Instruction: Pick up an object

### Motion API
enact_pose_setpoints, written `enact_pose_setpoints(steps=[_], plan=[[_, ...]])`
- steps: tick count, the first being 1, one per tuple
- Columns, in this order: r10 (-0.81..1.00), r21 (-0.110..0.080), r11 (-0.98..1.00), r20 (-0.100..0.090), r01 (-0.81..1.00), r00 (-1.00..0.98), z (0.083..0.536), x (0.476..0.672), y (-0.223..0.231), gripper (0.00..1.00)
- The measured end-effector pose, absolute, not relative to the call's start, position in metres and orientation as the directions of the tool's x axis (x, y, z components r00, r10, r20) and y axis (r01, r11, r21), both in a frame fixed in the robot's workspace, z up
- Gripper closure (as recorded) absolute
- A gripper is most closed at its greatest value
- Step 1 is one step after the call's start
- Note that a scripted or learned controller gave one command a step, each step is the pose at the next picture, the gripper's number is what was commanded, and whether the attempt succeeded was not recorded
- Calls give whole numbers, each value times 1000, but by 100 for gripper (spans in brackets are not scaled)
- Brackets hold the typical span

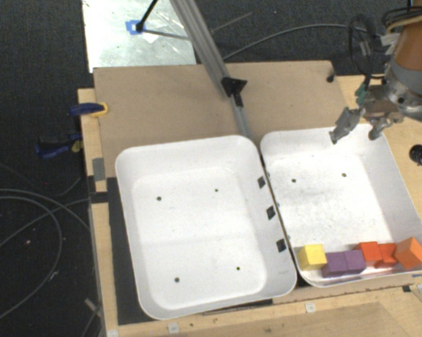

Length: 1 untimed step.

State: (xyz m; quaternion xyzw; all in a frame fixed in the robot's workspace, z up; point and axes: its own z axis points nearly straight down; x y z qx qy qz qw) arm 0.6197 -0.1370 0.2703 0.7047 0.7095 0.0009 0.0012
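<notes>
You have a brown bench point(191, 103) bearing two shallow white bins: the left-hand bin point(201, 227) and the right-hand bin point(338, 190), touching along their inner rims. A grey metal pole point(203, 36) slants over the bench's far edge, a blue-and-yellow clamp point(88, 109) grips its left edge, and cables point(24, 217) trail across the dark floor.

Grey arm point(409, 81), orange band, black cables

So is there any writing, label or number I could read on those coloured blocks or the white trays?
None can be read. The yellow block, purple block, orange blocks and both shallow white bins show plain faces. Small black tabs between the bins bear no legible marks.
</notes>
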Motion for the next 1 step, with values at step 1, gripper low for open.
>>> enact_pose_setpoints(steps=[1], plan=[[1000, -7, 4, 3, 1000, -4, 221, 544, -93, 0]])
